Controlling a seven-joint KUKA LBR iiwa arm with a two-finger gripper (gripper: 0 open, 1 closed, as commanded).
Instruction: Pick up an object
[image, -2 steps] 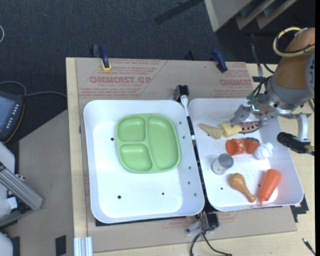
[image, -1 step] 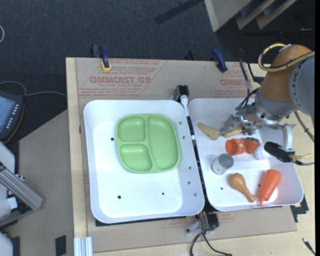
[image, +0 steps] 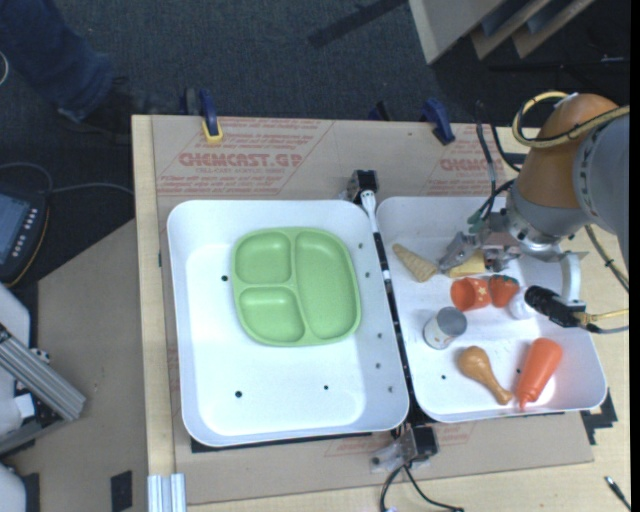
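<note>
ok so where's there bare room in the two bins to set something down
Most room is in the left white bin: the floor left of and below the green divided plate. In the right white bin, it is crowded: tan cone, orange tomato-like piece, grey cylinder, drumstick and orange carrot, with the gripper above. One small patch lies below the cylinder.

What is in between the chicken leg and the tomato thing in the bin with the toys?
The camera view shows a small grey can between the drumstick and the tomato, a little to their left.
</note>
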